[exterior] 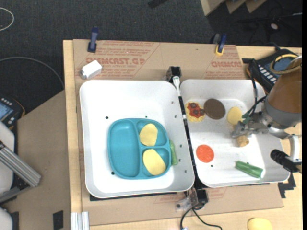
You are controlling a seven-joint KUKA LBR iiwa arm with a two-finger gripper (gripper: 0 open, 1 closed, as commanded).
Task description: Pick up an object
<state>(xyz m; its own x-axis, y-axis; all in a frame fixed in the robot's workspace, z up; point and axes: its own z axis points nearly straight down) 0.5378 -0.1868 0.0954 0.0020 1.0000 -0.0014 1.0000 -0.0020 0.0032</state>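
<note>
Work on the pick is only part done. The tool (241, 131) hangs low in the right bin (225, 176), right over a small tan lump (242, 141) that lies on the bin floor. The tool looks like it touches the lump or is just above it, but I cannot tell if it is spread or pressed together, because it is small and dark in the camera view. The lump looks like it sits on the floor, so I think nothing is picked up yet. What is left is to grab it and lift it.

Other toy foods lie close by in the same bin. A yellow piece (234, 114) sits just on the far side of the tool, and a brown round piece (214, 108) and a small pizza piece (194, 110) lie to the left of that. A red disc (205, 153) is to the near left, and a green piece (249, 168) lies nearer, by the front rim. The yellow piece is the closest and could get bumped.

In the left bin (96, 128) a blue tray (122, 150) holds two yellow pieces (148, 134). Both bins rest on the table (72, 104).
</note>
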